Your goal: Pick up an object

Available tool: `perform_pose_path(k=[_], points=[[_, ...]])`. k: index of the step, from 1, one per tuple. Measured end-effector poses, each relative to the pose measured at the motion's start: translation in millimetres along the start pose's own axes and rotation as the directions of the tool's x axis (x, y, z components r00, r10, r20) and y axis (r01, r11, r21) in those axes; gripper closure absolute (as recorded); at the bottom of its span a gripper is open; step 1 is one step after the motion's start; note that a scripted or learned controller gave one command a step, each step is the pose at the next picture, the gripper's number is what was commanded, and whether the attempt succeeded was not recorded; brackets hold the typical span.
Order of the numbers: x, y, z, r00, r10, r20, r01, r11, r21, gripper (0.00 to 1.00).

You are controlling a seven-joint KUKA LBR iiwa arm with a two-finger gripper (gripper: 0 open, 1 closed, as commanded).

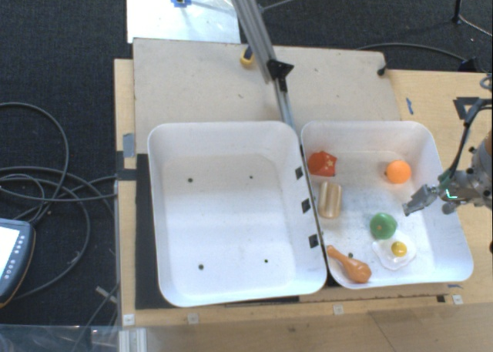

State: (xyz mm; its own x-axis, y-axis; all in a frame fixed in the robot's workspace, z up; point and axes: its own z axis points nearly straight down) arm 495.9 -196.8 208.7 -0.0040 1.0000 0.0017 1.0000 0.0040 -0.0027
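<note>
Nearest the lens, along the right bin point(443, 154)'s front edge: orange carrot-shaped toy point(349, 263) and fried egg toy point(395, 252), just apart. Farther back in that bin: green round toy point(383, 225) touching the egg's rim, tan cylinder point(330, 199), red piece point(323, 162) and orange ball point(397, 172), all loose on the floor. Poised over the bin's right side near the green toy: gripper point(417, 202), jaws' spread impossible to tell; left bin point(223, 139) alongside on the tabletop point(231, 73).

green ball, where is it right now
The green ball lies in the right bin, toward its front right, just above the fried egg and below the orange ball, left of the gripper.
</note>
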Motion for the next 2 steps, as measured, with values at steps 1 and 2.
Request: perform_pose_path(k=[1, 2], points=[[0, 1, -2, 1.0, 0.001, 0.001, -0.001, 1.0, -0.004, 0.0], [4, 8, 58, 1.0, 0.002, 0.0, -0.002, 1.0, 0.001, 0.0]])
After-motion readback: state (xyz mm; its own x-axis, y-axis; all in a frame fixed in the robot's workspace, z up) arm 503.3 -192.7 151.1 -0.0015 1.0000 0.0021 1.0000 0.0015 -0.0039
